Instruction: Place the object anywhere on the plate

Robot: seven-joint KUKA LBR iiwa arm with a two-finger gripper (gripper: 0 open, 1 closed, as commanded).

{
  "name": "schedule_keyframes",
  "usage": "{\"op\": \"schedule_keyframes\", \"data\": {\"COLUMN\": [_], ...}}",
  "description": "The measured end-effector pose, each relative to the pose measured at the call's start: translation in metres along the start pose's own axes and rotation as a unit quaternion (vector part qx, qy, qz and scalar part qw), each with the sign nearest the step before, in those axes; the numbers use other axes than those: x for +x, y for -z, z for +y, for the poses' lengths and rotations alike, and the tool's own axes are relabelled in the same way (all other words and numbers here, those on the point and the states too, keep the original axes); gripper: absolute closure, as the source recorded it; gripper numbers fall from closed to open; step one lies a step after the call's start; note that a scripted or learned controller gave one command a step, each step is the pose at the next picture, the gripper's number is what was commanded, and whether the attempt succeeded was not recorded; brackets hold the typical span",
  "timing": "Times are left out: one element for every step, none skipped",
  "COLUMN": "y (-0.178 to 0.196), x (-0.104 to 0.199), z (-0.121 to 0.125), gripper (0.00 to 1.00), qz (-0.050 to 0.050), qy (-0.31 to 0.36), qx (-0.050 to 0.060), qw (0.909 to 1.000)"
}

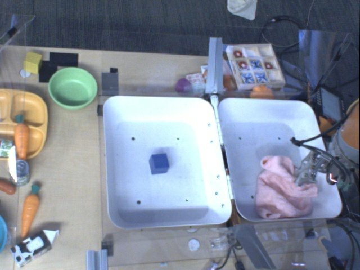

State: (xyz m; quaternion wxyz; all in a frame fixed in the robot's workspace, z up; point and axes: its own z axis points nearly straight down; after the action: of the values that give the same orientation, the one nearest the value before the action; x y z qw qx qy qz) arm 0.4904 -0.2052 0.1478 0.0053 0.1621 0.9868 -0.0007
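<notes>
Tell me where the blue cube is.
The blue cube lies alone near the middle of the left bin, well apart from the pink cloth in the right bin.

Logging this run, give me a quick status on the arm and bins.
Gripper low over pink cloth, right bin. Blue cube alone, left bin.

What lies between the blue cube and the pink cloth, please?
In the camera view, the bare white floor of the left bin, then the ridge where the two bins' rims meet, separates the blue cube from the pink cloth in the right bin.
</notes>
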Motion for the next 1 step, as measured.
{"op": "schedule_keyframes", "data": {"y": [0.0098], "x": [-0.0008], "z": [-0.0003], "gripper": [1.0], "qz": [-0.002], "qy": [0.088], "qx": [0.0], "qw": [0.9961]}}
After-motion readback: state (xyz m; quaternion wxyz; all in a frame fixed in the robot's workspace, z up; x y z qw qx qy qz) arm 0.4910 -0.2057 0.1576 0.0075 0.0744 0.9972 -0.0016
